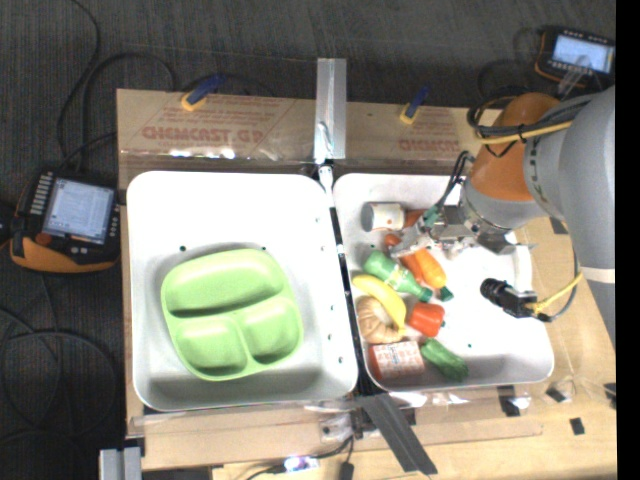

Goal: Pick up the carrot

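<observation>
Grey arm (590,168) enters from the right, orange band (500,173) above the wrist. Gripper (428,236) is lowered, pointing left; finger spacing cannot be determined.

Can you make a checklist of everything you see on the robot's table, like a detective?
Surface: bench with two white bins, left bin and right bin, side by side.
Job's things: carrot lies in the right bin, right under the tool.
Clutter: green tray in the left bin; banana, can, red pepper, green veg and a red packet in the right bin.
Tool: tool sits low over the carrot; fingers too hard to make out.
Cables: black cables on the floor to the left; a yellow cable by the arm.
Surroundings: handheld screens, one at left, one at top right; dark carpet.
</observation>
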`<state>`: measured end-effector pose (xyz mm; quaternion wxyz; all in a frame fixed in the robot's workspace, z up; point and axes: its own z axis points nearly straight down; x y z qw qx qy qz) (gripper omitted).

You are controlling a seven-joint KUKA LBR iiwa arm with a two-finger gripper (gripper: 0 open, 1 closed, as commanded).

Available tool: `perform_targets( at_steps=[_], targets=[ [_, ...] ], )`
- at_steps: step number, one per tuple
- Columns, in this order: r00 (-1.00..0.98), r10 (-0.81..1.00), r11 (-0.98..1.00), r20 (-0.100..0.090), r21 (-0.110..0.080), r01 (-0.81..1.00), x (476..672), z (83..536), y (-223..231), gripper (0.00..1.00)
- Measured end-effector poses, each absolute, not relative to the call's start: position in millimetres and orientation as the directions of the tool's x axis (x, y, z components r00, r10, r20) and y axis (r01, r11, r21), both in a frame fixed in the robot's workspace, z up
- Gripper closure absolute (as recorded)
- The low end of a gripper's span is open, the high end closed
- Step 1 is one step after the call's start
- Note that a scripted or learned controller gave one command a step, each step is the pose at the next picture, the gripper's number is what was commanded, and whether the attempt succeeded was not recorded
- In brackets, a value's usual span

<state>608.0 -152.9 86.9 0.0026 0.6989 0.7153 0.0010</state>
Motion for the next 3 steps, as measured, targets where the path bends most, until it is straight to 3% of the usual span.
perform_targets(
  at_steps=[1, 2, 3],
  targets=[
    [-0.043, 0.999, 0.043, -0.001, -0.006, 0.999, 609.2, 180.0, -90.7, 0.0],
    [0.033, 0.999, -0.033, -0.002, 0.002, 0.999, 586.7, 88.8, -130.1, 0.0],
    [0.029, 1.0, -0.029, 0.0, -0.001, 1.0, 587.8, 95.4, -128.5, 1.0]
  ],
)
